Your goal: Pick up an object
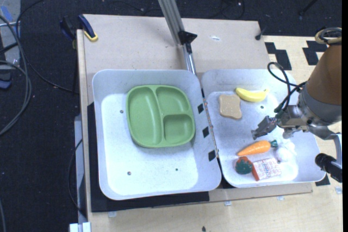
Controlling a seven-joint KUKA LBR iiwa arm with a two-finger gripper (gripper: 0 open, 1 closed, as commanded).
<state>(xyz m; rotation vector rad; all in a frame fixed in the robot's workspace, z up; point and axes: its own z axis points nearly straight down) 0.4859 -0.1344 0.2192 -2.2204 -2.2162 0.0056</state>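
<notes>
My gripper point(262, 126) hovers over the right bin point(217, 80), open with nothing between its fingers. It sits just above and slightly right of an orange carrot point(254, 147) with a green top. A tan slice of bread point(230, 107) lies to the gripper's upper left. Beyond the bread, a yellow banana point(251, 94) rests near the bin's far side. Near the front edge are a red and green strawberry-like piece point(243, 165) and a red and white packet point(267, 169).
A green divided plate point(161, 116) lies in the left bin point(109, 133). A small white round item point(284, 154) sits by the carrot's tip, under the wrist. A metal pole point(168, 2) slants down to the bins' shared far edge.
</notes>
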